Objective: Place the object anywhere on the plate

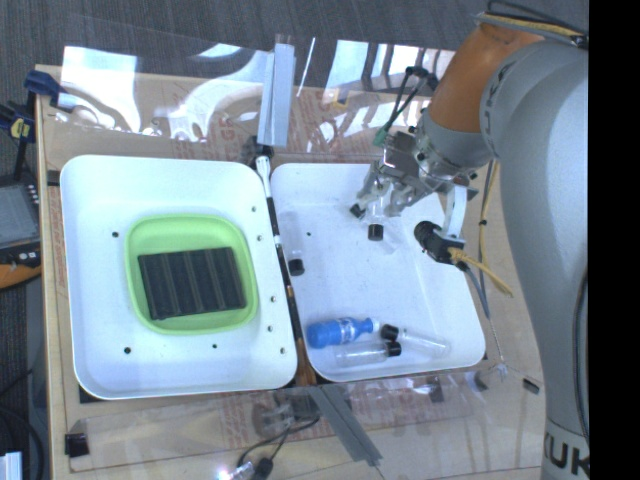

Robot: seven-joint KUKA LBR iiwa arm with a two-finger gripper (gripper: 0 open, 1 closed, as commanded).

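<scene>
Camera view: two-finger gripper [378, 206], fingers spread and holding nothing, hovers at twelve o'clock of the right white bin [455, 308]. Clear plastic bottle with blue cap [345, 333] lies at six o'clock, ungrasped; green square plate [190, 233] waits in the left bin.
</scene>
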